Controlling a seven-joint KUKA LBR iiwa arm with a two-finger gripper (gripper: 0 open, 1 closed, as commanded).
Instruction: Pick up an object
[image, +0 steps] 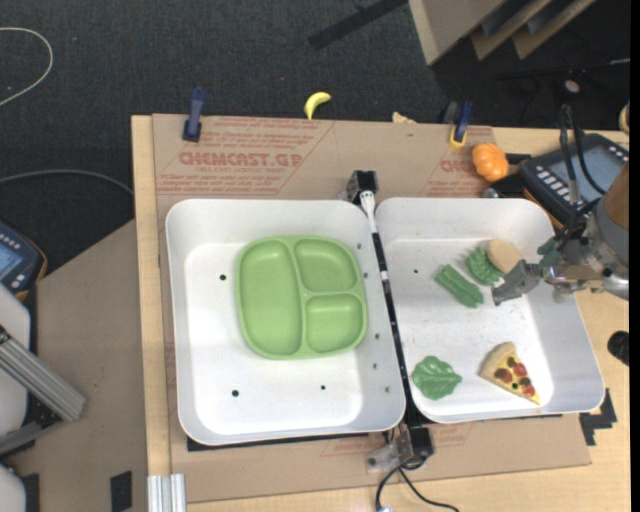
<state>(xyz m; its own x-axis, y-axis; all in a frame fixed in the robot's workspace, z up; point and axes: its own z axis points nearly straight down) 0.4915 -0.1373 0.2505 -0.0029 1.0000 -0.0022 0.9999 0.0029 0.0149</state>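
White plastic forms the two shallow bins seen side by side on the tabletop (250, 160), which is covered with brown cardboard. In the left bin (195, 300) a green divided plate (300, 296) is seen lying flat near the middle. In the right bin (560, 350) several toy foods are scattered: a long green piece (458, 284) at the upper middle, a second green piece (483, 266) just beside it, a tan piece (504, 254) touching that one, a green leaf (436, 377) at the lower left, and a pizza slice (513, 372) at the lower right.

The arm is seen entering from the right edge of the frame, held low over the right bin's upper right part. The hand (512, 284) is pointed to the left, its dark fingers close to the tan piece and the green piece beside it. Whether the fingers are spread or closed cannot be told, and nothing is seen between them.

An orange toy (489, 161) and a yellow banana (317, 102) are seen beyond the bins at the top.
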